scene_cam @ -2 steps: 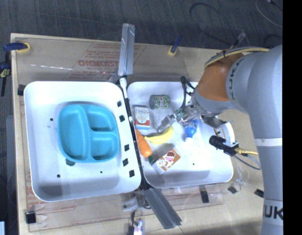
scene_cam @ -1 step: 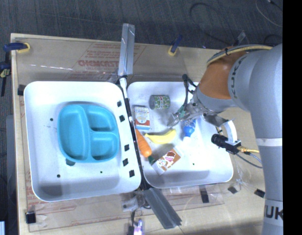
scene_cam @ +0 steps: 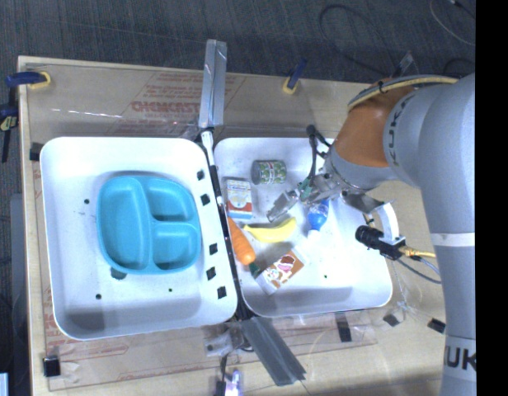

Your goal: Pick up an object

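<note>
Several crowded items are lying mid-frame in the right bin (scene_cam: 365, 291), where the gripper (scene_cam: 280, 208), fingers unreadable, is hovering over the banana (scene_cam: 272, 232) and risking nudging the carrot (scene_cam: 242, 242) aside.

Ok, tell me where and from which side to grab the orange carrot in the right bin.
Probably grip the long orange carrot across its thick middle, coming straight down. It lies flat along the bin's left wall, with a yellow banana close on its other side, so set the fingers carefully.
</note>
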Tool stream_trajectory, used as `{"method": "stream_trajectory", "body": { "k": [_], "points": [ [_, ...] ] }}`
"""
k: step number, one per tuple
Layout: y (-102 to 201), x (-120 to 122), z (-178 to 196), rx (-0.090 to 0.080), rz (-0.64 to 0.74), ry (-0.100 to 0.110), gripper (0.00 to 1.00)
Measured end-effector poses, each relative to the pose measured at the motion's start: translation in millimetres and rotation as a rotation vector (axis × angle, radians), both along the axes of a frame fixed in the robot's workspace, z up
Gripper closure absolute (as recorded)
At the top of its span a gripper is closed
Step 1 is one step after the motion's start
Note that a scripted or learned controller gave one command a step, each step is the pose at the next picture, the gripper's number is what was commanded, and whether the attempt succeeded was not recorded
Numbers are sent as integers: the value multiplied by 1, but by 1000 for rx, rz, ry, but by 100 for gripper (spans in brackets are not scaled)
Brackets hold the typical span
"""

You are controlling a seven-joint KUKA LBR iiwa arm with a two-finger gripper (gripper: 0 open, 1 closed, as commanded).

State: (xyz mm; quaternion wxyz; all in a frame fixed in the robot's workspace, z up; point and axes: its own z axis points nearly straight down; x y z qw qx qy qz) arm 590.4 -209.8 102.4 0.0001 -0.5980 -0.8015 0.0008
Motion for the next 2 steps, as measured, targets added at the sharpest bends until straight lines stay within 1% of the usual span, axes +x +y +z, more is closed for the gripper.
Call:
{"method": "stream_trajectory", "body": {
  "k": [1,2],
  "points": [
    [-1,52,41,1,62,-2,0],
    [0,-8,-11,1,66,1,0]
  ]
}}
